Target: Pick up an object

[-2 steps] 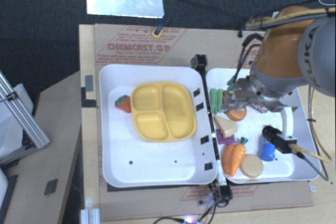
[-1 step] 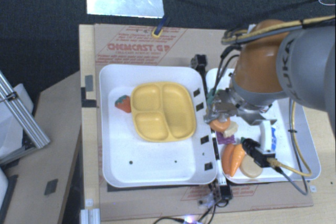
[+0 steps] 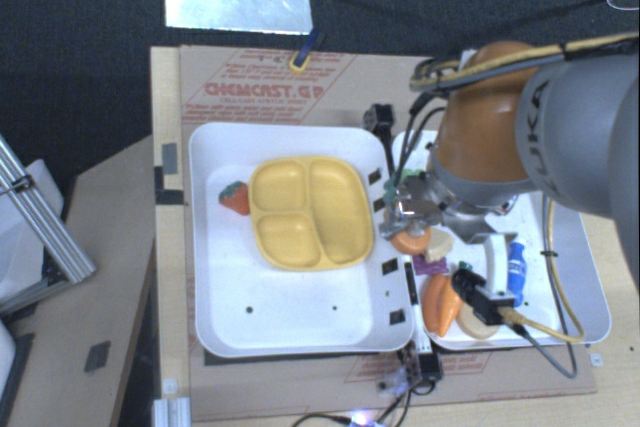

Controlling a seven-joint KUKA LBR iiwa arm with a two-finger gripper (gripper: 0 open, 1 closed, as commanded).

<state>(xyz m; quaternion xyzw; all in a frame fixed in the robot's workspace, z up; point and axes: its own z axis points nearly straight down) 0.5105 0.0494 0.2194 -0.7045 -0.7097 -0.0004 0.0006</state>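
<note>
At the left of the left bin (image 3: pixel 290 310) a strawberry (image 3: pixel 233 198) lies just beside a yellow divided plate (image 3: pixel 305 212), which sits in the bin's middle. In the right bin (image 3: pixel 592 310) the gripper (image 3: pixel 405 210) hangs low near the bin's left wall, right above a round orange piece (image 3: pixel 410 241); whether it is wide or narrow cannot be told. Below that piece lie a purple scrap (image 3: pixel 432 266) and a carrot (image 3: pixel 438 305), with a blue bottle (image 3: pixel 516 267) further right
</note>
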